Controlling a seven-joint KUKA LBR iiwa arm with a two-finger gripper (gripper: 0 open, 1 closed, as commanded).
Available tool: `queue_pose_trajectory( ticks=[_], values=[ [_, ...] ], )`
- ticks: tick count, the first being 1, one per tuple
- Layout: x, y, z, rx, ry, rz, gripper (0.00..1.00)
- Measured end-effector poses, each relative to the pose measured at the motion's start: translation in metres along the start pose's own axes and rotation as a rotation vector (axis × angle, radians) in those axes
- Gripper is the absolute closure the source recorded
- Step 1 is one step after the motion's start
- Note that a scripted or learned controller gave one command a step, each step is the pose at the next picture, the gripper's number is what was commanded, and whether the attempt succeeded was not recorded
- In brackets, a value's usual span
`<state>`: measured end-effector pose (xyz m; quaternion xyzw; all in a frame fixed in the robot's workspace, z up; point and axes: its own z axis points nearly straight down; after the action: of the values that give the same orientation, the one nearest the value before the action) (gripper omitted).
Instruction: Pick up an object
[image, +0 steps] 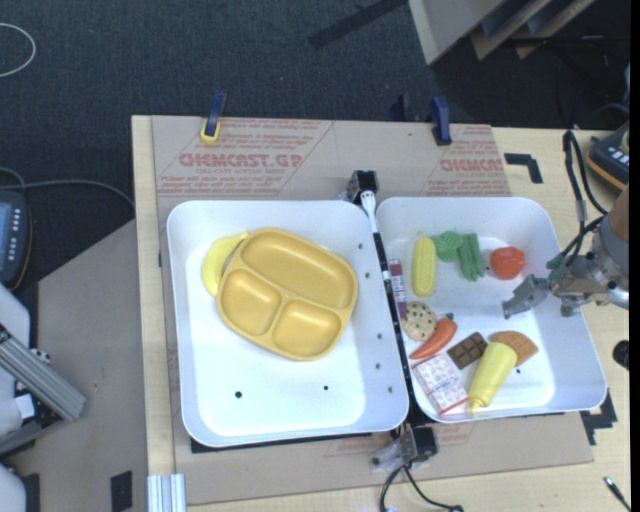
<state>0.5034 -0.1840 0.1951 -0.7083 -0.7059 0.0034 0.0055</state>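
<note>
Right bin (560, 385), contents: corn cob (424, 265), green vegetable (462, 251), tomato (507, 262), cookie (418, 320), carrot (434, 340), chocolate bar (467, 350), bread piece (516, 346), yellow bottle (491, 375), red-patterned packet (440, 384). Gripper (530, 297): right side of bin, near tomato, fingers spread, holding nothing. Left bin (190, 320): yellow compartment tray (287, 292).

Count: 2 white bins, left bin (190, 330) and right bin (570, 385). Left: 1 yellow divided tray (288, 293), 1 yellow plate (214, 265) under it. Right: 1 corn cob (424, 265), 1 green vegetable (462, 250), 1 tomato (507, 262), 1 cookie (418, 321), 1 carrot (434, 340), 1 chocolate bar (467, 350), 1 yellow bottle (491, 374), 1 red-patterned packet (439, 383), 1 bread piece (517, 345). 2 blue clamps (439, 118) on the bench's far edge.
</note>
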Motion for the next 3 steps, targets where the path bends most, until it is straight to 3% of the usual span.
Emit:
queue_pose_trajectory(
  ticks=[1, 2, 3],
  values=[
    [0.0, 0.003, -0.006, -0.013, -0.003, -0.003, 0.0],
    [0.006, 0.0, 0.056, -0.006, 0.0, -0.004, 0.0],
    [0.005, 0.003, 0.105, -0.019, -0.006, -0.003, 0.0]
  ],
)
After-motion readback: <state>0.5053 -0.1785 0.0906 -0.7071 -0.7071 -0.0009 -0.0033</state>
